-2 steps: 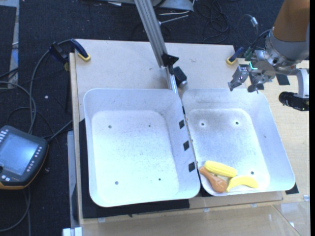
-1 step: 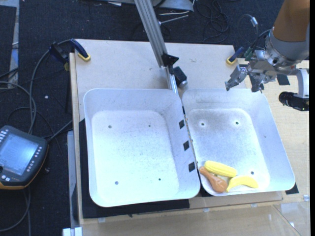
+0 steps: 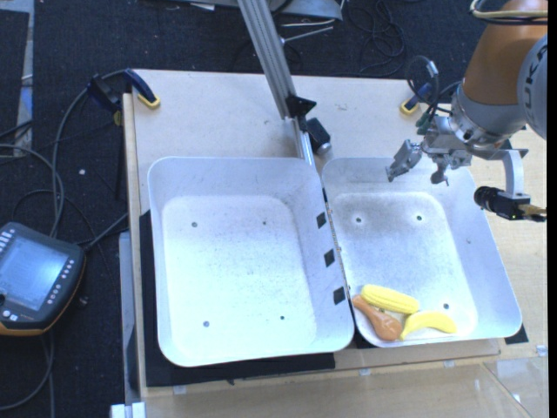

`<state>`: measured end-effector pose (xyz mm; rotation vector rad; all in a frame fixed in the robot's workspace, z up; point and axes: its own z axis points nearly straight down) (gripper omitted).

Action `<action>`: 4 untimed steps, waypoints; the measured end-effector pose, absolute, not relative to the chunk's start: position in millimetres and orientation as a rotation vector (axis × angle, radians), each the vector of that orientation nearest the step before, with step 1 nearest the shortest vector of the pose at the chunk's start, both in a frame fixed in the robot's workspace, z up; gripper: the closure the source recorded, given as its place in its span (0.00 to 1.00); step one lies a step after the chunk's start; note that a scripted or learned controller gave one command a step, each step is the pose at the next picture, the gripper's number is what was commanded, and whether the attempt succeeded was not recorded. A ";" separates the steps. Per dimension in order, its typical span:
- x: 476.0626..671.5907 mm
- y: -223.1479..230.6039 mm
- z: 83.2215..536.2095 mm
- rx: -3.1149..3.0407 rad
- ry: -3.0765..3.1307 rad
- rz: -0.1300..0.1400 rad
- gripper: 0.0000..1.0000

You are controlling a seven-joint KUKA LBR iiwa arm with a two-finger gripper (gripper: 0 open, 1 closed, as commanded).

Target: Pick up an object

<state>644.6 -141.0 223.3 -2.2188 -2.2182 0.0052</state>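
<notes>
Pincer (image 3: 419,165) spread over right bin's (image 3: 487,259) far edge, arm cut off, 3 objects (image 3: 400,310) overlapping near corner.

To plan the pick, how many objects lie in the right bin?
3, clustered at its near edge: a yellow corn cob, a yellow banana, and an orange piece partly under the cob.

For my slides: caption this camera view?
Gripper open above right bin; yellow and orange items at its near edge.
</notes>
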 end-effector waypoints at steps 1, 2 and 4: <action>642.1 -141.8 159.8 -2.218 -2.218 0.005 0.00; 637.2 -142.7 96.9 -2.218 -2.218 0.005 0.00; 641.6 -149.2 155.3 -2.224 -2.224 -0.003 1.00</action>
